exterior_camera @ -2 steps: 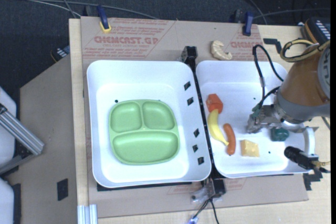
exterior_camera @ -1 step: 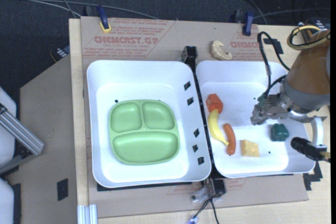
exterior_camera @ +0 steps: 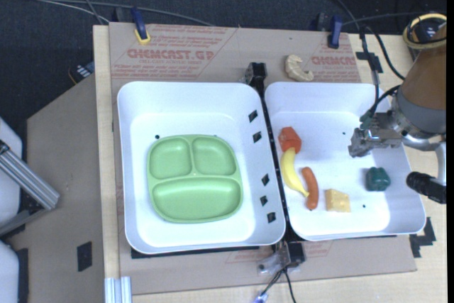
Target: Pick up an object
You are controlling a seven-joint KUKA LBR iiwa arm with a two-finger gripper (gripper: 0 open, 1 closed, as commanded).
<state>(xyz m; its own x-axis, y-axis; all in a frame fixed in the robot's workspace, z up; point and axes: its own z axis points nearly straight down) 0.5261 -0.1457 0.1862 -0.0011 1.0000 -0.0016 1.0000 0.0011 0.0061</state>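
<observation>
Arm (exterior_camera: 425, 92): grey casing, orange band above wrist. Gripper (exterior_camera: 358, 145): bare metallic assembly. Black cables run alongside the arm.

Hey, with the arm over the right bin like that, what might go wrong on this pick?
The gripper hovers over bare white floor of the right bin, so closing there may grab nothing. The small dark green block lies close below the wrist and might get knocked. The yellow banana, orange sausage-shaped piece and red piece crowd together, so one pick could drag neighbours.
</observation>
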